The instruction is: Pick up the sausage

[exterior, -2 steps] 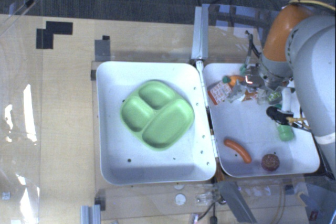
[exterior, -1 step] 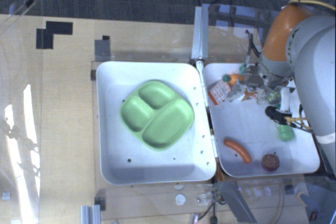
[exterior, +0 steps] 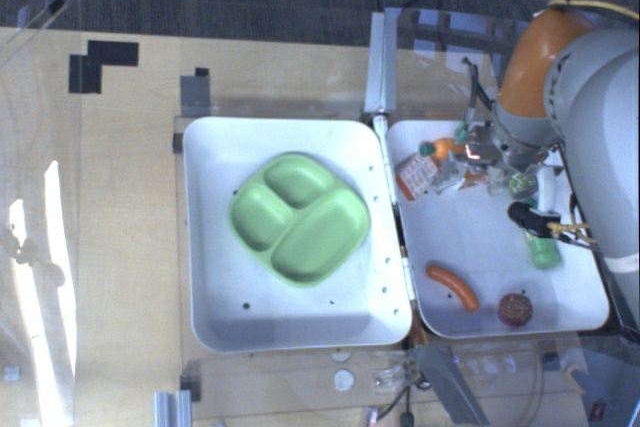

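Observation:
The sausage (exterior: 452, 284), orange-red and slightly curved, lies near the front of the right bin (exterior: 470, 235), towards its left side. My gripper (exterior: 478, 158) hangs over the back of that bin among a cluster of small items, well behind the sausage and apart from it. Nothing is seen lifted off the bin floor.
A green divided plate (exterior: 299, 218) sits in the left bin (exterior: 215, 305). In the right bin, a red-and-white packet (exterior: 417, 175) and a small orange item (exterior: 440, 151) lie at the back, a green object (exterior: 544, 252) at the right, and a brown round thing (exterior: 515, 308) at the front.

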Controlling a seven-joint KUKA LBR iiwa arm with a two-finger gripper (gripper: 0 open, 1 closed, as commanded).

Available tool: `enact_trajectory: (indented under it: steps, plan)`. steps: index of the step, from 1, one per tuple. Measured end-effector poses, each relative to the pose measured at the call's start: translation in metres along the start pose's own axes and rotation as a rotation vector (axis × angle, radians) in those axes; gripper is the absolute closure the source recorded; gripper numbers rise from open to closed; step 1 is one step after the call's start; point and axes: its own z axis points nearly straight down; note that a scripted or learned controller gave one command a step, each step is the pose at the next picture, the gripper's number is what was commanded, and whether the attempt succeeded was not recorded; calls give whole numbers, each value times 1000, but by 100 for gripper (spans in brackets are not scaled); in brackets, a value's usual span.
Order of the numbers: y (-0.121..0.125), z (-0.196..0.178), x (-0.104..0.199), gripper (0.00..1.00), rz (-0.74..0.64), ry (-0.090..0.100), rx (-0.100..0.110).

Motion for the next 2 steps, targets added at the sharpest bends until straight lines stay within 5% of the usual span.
enact_trajectory:
  steps: [1,2]
  plan:
    - [7,-3,22,0,79,1,-34]
    - [4,-11,21,100,77,1,-20]
